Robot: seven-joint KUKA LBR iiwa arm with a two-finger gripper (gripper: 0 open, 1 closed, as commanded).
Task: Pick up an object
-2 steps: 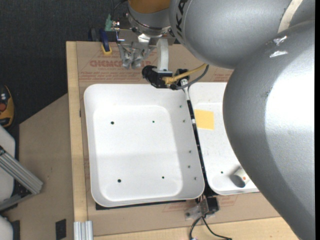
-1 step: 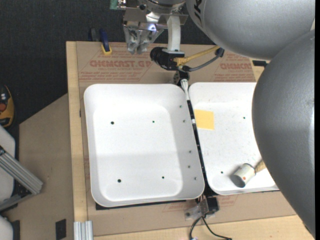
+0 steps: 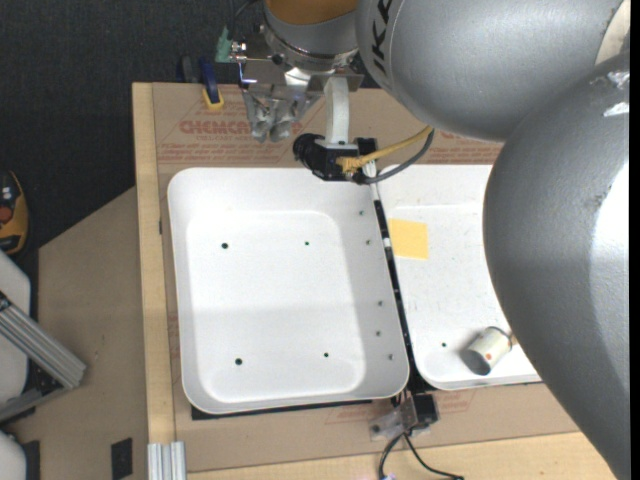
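Bins, two; sponge, cylinder, one each

Both shallow white plastic bins, left and right, look smooth w/ a soft sheen, not rly glossy. Flat yellow square looks like matt paper or foam, can't tell which. Small whitish cylinder looks smooth, prob plastic. Big grey robot arm is satin-smooth painted metal. Brown cardboard-looking table top is matt, bit rough.
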